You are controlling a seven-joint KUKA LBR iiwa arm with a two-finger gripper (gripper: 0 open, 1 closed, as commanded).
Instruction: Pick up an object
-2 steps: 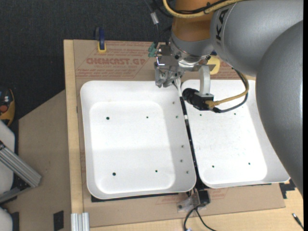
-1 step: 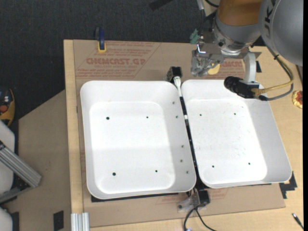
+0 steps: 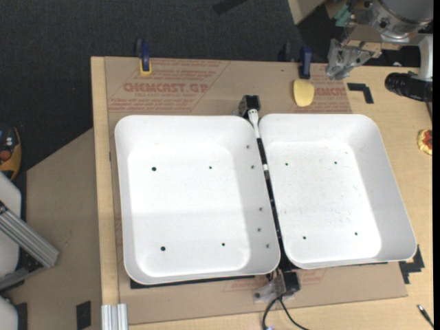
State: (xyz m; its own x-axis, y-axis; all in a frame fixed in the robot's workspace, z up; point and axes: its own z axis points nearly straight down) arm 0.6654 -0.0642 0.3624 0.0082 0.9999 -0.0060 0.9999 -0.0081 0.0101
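Note:
A small pale yellow object (image 3: 303,92) lies on the brown board just beyond the far left corner of the right bin (image 3: 385,184), outside both bins. My gripper (image 3: 340,66) hangs at the top right, above the board's far edge. It is a little to the right of the yellow object and behind it, not touching it. Nothing shows in its grasp. The left bin (image 3: 130,184) sits beside the right one, and only small dark dots mark the white floors of both.
Blue and yellow clamps (image 3: 144,56) (image 3: 305,60) hold the board's far edge. A black clip (image 3: 249,105) sits at the far end of the seam between the bins. Something small and orange-red (image 3: 426,141) lies at the right edge of the bench.

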